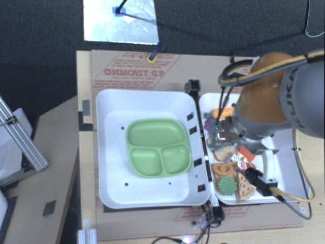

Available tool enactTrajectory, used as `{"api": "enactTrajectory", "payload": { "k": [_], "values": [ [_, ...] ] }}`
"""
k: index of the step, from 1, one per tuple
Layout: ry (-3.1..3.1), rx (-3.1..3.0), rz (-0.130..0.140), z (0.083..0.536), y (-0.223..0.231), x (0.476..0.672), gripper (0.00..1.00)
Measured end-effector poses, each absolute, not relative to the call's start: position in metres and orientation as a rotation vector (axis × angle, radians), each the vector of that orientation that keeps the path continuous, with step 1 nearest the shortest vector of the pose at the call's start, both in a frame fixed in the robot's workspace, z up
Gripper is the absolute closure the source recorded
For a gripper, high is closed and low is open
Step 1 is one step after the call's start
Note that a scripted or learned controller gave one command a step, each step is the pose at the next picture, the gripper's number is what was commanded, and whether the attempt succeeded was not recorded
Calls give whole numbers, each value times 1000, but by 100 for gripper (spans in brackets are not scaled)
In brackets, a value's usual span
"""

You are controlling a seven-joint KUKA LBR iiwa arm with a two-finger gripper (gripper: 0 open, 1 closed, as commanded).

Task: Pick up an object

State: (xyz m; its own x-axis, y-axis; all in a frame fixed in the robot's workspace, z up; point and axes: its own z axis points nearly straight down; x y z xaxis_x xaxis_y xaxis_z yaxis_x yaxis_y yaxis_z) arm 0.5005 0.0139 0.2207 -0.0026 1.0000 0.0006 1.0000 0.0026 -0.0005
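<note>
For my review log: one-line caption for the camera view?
KUKA arm lowered over the right bin of toy food, beside the left bin holding a green divided plate.

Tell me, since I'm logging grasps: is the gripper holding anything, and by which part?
Cannot be told: the arm covers the gripper over the right bin, hiding any hold on the toys.

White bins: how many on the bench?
2. The left bin holds a green divided plate. The right bin holds small toy food items, and the arm covers much of it.
</note>
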Motion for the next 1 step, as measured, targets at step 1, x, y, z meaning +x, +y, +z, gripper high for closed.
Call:
{"api": "enactTrajectory", "payload": {
  "k": [1],
  "values": [
    [-2223,-2222,-1,223,7,502,100]
  ]
}}
